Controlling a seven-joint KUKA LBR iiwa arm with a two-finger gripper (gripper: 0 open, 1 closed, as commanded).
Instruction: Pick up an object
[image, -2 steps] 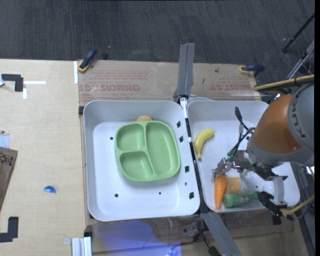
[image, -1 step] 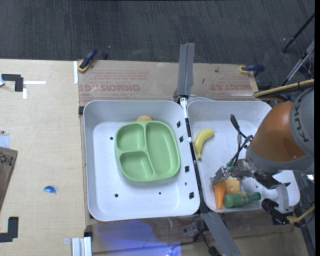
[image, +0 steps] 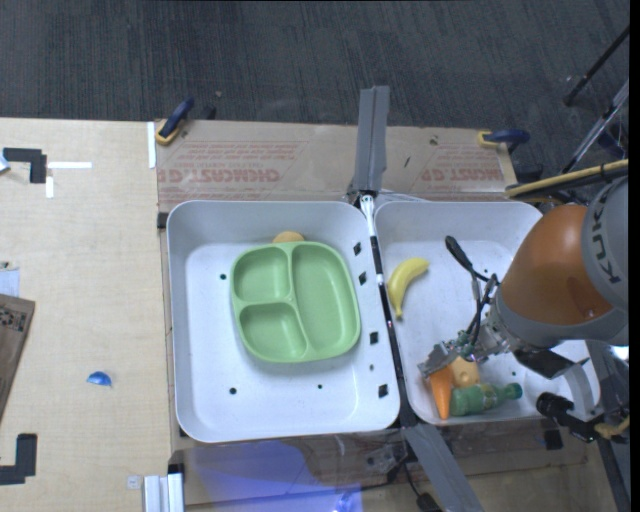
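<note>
Lowest in the camera view, at the near edge of the right bin (image: 520, 215), a small heap of toy food sits together: a green bottle (image: 482, 398) lying on its side, an orange carrot-like piece (image: 440, 394) just left of it, and a small yellowish lump (image: 464, 373) above and between them. All three look to be touching or nearly so.

Gripper (image: 462, 348) sits directly over the upper edge of this heap, at the end of the arm (image: 555, 270) that comes in from the right. From this angle the metal parts at the tip are a tangle and I cannot tell how far apart they stand, nor whether anything is caught there. I log nothing as held.

Key relation for the coming move: the heap lies just below and slightly toward the near wall from the tool tip. Bottle's long axis runs roughly left to right, cap end pointing right; carrot piece runs roughly up and down in the view. My judgement: the yellowish lump is the nearest candidate, the bottle next.

Banana (image: 403, 281) lies well apart, up and left of the tool, near the divider between bins, long axis roughly vertical with a curve.

Left bin (image: 200, 380) holds a green divided tray (image: 296, 301), with something orange-yellow (image: 288, 238) peeking from behind its far edge.

Risk, as I judge it: crowded objects may shove one another aside.
</note>
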